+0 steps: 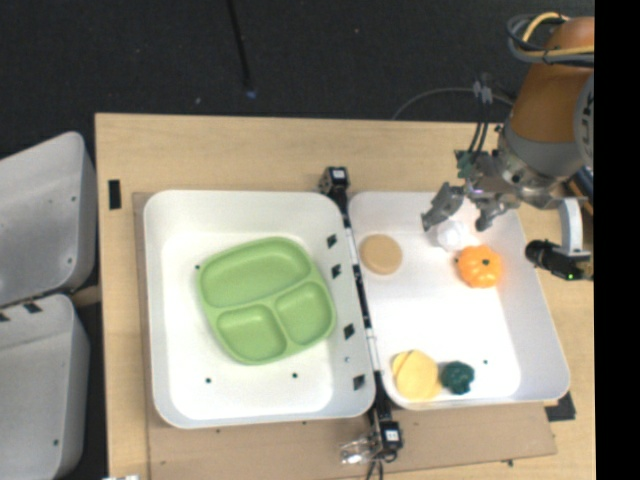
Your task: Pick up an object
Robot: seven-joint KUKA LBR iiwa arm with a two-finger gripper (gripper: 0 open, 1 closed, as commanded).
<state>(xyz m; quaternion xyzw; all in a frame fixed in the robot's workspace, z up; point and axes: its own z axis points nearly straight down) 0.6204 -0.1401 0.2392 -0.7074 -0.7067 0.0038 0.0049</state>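
The right bin [500, 338] holds several small objects. A tan round disc [381, 254] lies near its left wall, and an orange pumpkin-like piece [478, 267] sits at the right. Near the front lie a yellow piece [414, 374] and a dark green lump [458, 376]. A small white object [452, 234] rests near the back. My gripper [464, 216] hangs over the back of the right bin, directly above that white object, with its fingers spread apart and nothing gripped between them.
The left bin [170, 368] carries a green divided plate [266, 299]. Black clips run along the seam between the bins [352, 298]. The arm's orange band and cables [545, 98] rise at the upper right. White chairs stand left of the bench.
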